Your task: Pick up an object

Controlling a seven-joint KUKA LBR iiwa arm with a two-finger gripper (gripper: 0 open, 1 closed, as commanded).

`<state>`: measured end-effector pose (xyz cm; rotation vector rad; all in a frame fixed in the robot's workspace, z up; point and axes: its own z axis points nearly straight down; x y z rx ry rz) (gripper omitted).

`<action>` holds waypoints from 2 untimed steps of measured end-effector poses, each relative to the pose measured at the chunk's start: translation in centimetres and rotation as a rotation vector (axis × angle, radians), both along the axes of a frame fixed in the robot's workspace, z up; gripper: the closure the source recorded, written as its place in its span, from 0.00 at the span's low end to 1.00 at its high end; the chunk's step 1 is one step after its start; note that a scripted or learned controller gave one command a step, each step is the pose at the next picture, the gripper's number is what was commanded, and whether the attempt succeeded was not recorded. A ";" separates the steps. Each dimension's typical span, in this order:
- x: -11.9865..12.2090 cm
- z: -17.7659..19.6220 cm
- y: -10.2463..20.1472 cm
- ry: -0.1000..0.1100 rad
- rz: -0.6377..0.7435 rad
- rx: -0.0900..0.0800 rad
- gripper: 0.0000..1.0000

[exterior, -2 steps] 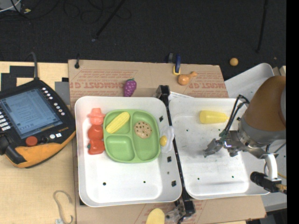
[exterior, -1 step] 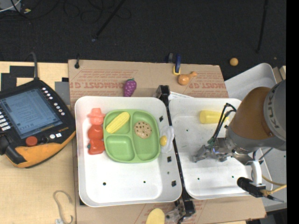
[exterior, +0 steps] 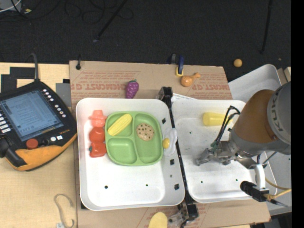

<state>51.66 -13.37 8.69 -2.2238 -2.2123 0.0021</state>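
My gripper (exterior: 203, 158) hangs low over the floor of the right bin (exterior: 223, 189), left of the bin's middle, below the grey arm with its orange band (exterior: 254, 122). A yellow block (exterior: 213, 118) lies near the right bin's far wall, apart from the gripper. In the left bin (exterior: 123, 189) a green divided tray (exterior: 135, 148) carries a yellow corn cob (exterior: 118, 124) and a round cookie (exterior: 145, 131). A red toy (exterior: 97, 136) lies beside the tray's left edge. A small yellow piece (exterior: 166, 143) sits at the left bin's right wall.
Purple grapes (exterior: 132, 88), an orange pear-shaped toy (exterior: 189, 80) and a blue-yellow clamp (exterior: 180, 66) lie on the cardboard behind the bins. An orange ball (exterior: 237, 62) sits farther back. A yellow object (exterior: 158, 220) lies in front of the bins. A control pendant (exterior: 33, 122) rests at left.
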 end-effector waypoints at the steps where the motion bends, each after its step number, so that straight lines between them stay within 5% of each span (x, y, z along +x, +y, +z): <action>1: 0.0 1.1 -0.3 -0.001 -0.009 0.000 1.00; 2: -0.2 7.3 0.0 -0.007 0.005 -0.003 1.00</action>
